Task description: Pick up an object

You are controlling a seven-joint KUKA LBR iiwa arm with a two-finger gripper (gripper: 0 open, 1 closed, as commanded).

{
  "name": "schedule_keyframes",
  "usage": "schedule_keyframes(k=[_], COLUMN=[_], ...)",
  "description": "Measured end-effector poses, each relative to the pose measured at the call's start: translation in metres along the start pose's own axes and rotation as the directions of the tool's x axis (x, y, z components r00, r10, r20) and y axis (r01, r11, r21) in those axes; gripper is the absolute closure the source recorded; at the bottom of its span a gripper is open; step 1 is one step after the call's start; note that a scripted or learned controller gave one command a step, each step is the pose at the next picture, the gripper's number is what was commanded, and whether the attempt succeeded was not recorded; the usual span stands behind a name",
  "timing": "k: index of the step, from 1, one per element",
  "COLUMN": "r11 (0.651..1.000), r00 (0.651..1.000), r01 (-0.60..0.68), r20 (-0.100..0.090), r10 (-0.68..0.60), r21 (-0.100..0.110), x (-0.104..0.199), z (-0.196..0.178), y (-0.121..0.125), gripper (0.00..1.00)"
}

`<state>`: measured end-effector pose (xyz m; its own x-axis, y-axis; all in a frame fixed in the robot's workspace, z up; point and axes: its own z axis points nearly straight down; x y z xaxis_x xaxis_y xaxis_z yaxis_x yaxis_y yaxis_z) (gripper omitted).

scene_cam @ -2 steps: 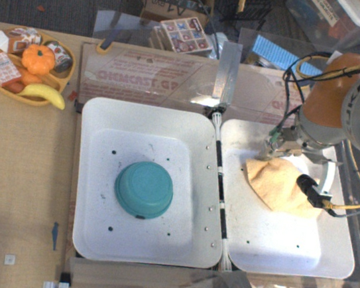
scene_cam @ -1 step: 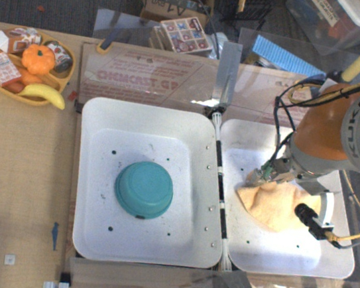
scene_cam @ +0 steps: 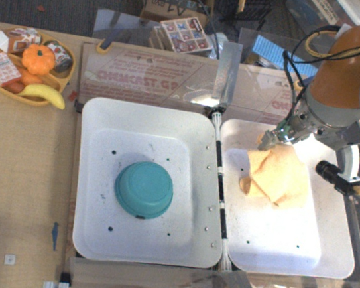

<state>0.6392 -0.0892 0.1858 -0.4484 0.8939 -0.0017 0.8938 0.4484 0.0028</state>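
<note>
Camera view: two white bins are seen side by side on the desk. In the left bin one teal bowl is placed upside down. In the right bin one yellow cloth, crumpled and folded, is found toward 12 o'clock. The end effector is placed at the cloth's 11 o'clock corner; its grip cannot be told.

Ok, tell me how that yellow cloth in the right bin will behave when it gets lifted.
The cloth looks soft and folded, so it would probably drape and sag rather than hold shape. It seems light for its size. It is bunched with the gripper at its upper edge, so a lift there would likely unfold it and leave it dangling.
</note>
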Motion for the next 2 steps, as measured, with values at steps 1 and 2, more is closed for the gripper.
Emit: schedule_keyframes(k=[1,2], r11=[0.997,0.986], r00=[0.997,0.986], r01=[0.08,0.166], r20=[0.002,0.004], r10=[-0.08,-0.166], r21=[-0.002,-0.004], x=[-0.031,0.002], z=[0.095,0.097], y=[-0.018,-0.057], gripper=[0.0,0.0])
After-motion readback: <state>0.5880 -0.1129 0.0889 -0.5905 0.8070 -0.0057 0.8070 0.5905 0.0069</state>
